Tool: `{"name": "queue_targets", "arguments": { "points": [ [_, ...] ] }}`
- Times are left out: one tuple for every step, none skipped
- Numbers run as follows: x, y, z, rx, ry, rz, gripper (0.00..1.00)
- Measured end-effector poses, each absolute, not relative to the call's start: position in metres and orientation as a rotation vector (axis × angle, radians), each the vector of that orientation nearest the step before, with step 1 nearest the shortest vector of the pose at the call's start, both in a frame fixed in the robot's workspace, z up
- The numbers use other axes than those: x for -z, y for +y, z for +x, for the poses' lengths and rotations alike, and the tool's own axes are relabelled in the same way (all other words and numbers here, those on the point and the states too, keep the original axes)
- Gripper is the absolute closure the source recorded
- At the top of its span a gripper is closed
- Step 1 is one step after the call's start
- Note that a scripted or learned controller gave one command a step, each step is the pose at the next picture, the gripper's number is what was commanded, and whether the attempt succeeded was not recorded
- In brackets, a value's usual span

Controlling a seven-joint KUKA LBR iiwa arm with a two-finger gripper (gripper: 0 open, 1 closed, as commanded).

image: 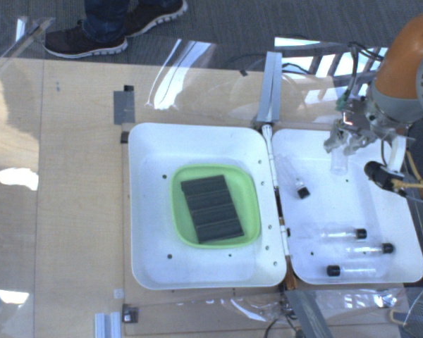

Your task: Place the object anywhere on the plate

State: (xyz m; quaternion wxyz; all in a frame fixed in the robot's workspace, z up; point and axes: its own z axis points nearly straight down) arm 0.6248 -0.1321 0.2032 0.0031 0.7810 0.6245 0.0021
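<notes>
The gripper (343, 144) hangs over the right bin (317, 266), a clear tube (338, 162) upright between its closed fingers. The plate (180, 189), bearing a dark block (211, 208), lies well left of the gripper.

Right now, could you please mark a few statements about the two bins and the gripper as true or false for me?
1. The square green plate lies in the left white bin. True.
2. A dark ribbed rectangular block lies on the plate. True.
3. Clear plastic tubes with black caps lie in the left bin. False: they lie in the right white bin.
4. The gripper hangs over the plate. False: it is over the right bin's far side.
5. A small black cap lies on the plate. False: it lies in the right bin.
</notes>
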Motion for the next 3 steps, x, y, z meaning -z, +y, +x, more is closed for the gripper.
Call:
{"name": "queue_targets", "arguments": {
  "points": [
    [-0.202, -0.068, 0.596, -0.005, 2.045, 2.382, 1.0],
    [-0.185, -0.008, 0.566, -0.004, 2.017, 2.408, 1.0],
    [-0.203, 0.046, 0.578, -0.007, 2.195, 2.243, 1.0]
  ]
}}
